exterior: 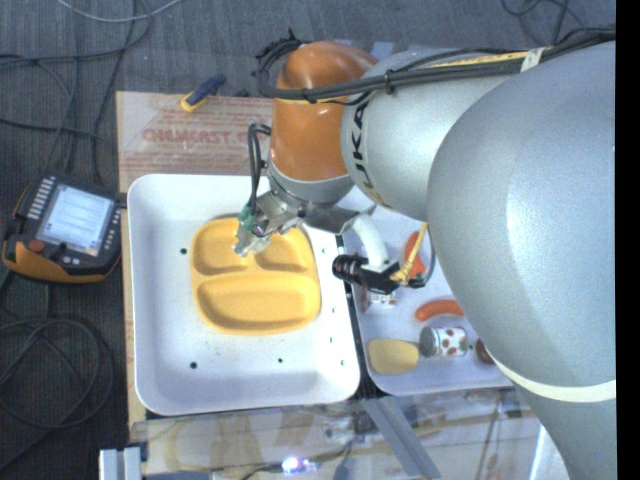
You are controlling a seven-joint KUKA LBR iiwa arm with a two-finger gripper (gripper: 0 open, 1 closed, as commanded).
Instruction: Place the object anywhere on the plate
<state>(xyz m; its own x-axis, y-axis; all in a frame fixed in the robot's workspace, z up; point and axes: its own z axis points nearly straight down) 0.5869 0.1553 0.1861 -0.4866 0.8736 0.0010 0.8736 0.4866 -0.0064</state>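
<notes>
A yellow plate [262, 303] with three compartments lies in the middle of the left white bin [160, 368]. My gripper [248, 240] hangs low over the plate's far edge, close to the ridge between its two upper compartments. Something small and greenish shows at the gripper's tip, too small to identify. The arm's orange band [312, 118] and grey body hide much of the right bin [400, 383].
In the right bin lie a pale yellow rounded item [393, 356], a white cup with red spots [446, 342], an orange-red sausage-shaped piece [440, 310] and an orange-red bit [418, 254]. A teach pendant [65, 230] sits left of the bench.
</notes>
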